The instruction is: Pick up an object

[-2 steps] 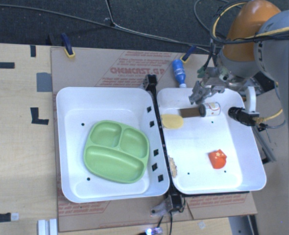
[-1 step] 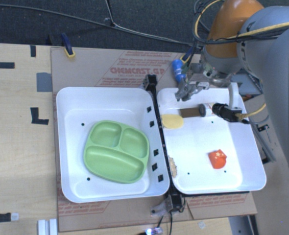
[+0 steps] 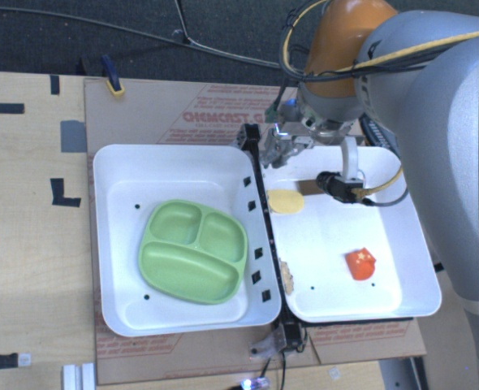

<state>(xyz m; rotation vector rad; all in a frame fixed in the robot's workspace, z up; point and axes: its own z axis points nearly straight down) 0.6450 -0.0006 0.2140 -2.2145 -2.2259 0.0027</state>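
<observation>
Up at the far edge of the right bin (image 3: 414, 295), close to the divider it shares with the left bin (image 3: 114, 218), the claw (image 3: 282, 149) hangs low under the orange-banded arm (image 3: 349, 31); how far it is open I cannot tell, and nothing shows gripped in it. Just beneath it, toward the near side, a pale yellow object (image 3: 286, 201) lies on the bin floor beside the divider, near the claw but apart from it. A small red object (image 3: 360, 263) sits well apart, toward the bin's near right corner. A green divided plate (image 3: 193, 251) lies in the left bin.
</observation>
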